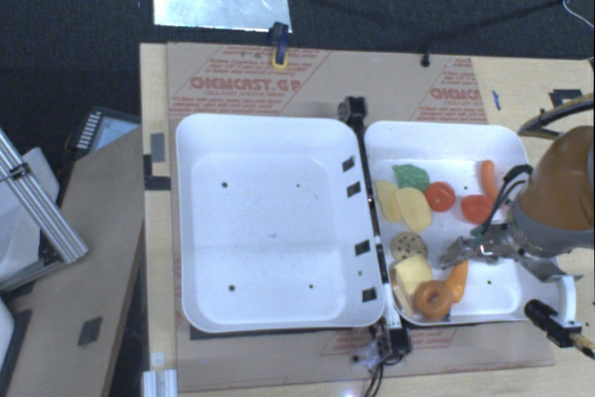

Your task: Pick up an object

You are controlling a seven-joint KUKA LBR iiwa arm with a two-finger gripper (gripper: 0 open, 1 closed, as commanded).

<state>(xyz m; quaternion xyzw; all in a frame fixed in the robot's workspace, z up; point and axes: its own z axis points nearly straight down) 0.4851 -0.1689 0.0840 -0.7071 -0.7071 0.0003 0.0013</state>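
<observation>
The right bin (509, 140) holds several toy foods: a green leaf (410, 176), a yellow piece (415, 209), a red tomato (440, 196), a small orange carrot (487, 174), a red piece (477, 207), a brown cookie (406, 245), a yellow block (412, 272), an orange ring (431, 298) and an orange wedge (456, 279). My gripper (465, 248) hangs low inside this bin, just right of the cookie and just above the orange wedge. The grey and orange wrist (558, 200) covers the bin's right side.
The left bin (270, 218) lies beside the right one, with a black clip divider (363, 200) between them. Both rest on a cardboard sheet (242, 79). A black cable (507, 191) loops near the wrist. A grey rail (37, 200) stands at far left.
</observation>
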